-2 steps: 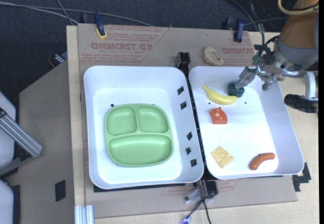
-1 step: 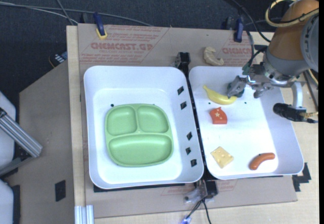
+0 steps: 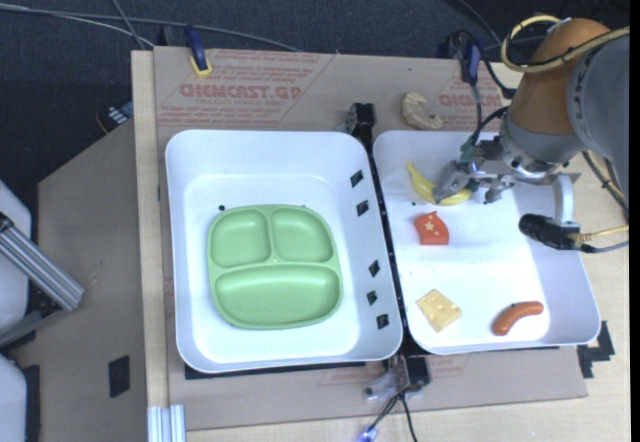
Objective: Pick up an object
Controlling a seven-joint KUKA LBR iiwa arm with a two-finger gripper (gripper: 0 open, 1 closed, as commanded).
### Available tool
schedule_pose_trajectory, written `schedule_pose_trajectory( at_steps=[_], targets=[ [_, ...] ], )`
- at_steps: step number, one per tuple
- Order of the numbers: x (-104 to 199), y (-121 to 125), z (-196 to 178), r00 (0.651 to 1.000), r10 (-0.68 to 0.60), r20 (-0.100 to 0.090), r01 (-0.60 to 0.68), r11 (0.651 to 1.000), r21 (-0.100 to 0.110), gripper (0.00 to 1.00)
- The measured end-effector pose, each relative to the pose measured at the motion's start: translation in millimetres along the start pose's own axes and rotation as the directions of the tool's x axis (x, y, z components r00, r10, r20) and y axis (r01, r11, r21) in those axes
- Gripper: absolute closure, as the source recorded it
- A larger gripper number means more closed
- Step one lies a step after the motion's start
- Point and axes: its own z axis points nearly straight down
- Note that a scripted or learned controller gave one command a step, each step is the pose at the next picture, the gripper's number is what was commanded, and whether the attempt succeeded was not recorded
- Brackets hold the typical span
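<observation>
Two bins are sitting side by side on the bench point(image 3: 260, 80). Left bin point(image 3: 190, 230): a divided tray point(image 3: 273, 265) is lying in its middle. Right bin point(image 3: 560, 275): a banana point(image 3: 432, 187) is lying near the far left corner, with the gripper point(image 3: 478, 182) hanging just beside it on the right; a small block point(image 3: 431, 228) is resting nearer the camera than the banana; a wedge point(image 3: 438, 309) is sitting near the front left; a sausage point(image 3: 517, 316) is lying right of the wedge, by the front wall. A small piece point(image 3: 422, 110) is lying on the bench beyond the right bin.
</observation>
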Motion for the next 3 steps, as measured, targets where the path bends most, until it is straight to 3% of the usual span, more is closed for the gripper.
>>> schedule_pose_trajectory(
  at_steps=[1,2,3],
  targets=[
    [0.7,0.1,18.6,1.000,0.000,0.001,0.000,1.000,-0.001,0.00],
    [0.9,1.0,6.1,1.000,0.000,0.000,0.000,1.000,-0.004,1.00],
    [-0.9,1.3,-59.2,1.000,0.001,0.003,-0.001,1.000,-0.012,1.00]
  ],
)
